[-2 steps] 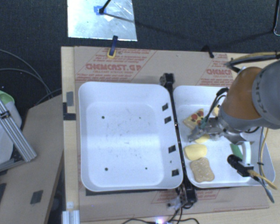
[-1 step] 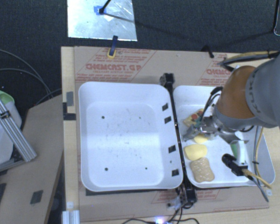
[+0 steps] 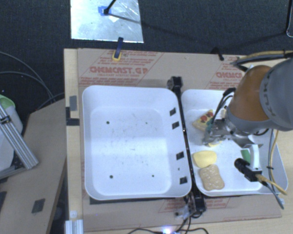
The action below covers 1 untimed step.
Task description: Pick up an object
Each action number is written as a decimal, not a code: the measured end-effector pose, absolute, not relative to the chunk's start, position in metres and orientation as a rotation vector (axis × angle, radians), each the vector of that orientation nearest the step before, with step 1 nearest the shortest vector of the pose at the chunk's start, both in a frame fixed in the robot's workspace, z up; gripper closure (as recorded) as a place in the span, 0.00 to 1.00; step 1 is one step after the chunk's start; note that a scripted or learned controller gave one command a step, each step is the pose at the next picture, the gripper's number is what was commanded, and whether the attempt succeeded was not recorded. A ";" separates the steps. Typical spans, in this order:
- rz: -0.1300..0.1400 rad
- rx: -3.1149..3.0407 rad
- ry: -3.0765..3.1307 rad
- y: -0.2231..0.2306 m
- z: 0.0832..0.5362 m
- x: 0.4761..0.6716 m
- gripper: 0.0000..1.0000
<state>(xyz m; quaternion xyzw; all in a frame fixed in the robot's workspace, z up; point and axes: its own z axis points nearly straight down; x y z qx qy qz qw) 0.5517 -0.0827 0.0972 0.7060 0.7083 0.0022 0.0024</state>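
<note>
Nearest the right bin's [image 3: 278, 177] front edge lay a tan biscuit-shaped piece [image 3: 211, 177] and yellow piece [image 3: 205, 158], while the gripper [image 3: 212, 134], its opening impossible to judge, hung low over the middle, apparently seeking a pick.

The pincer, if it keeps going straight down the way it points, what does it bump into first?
Probably the small yellow thing right under the pincer in the right bin. The yellow lump and the tan cracker lie nearer the camera, off its line. Depth is hard to judge from above.
</note>
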 end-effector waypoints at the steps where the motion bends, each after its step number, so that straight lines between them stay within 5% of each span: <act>1: 0.014 2.206 2.229 -0.023 0.190 0.557 1.00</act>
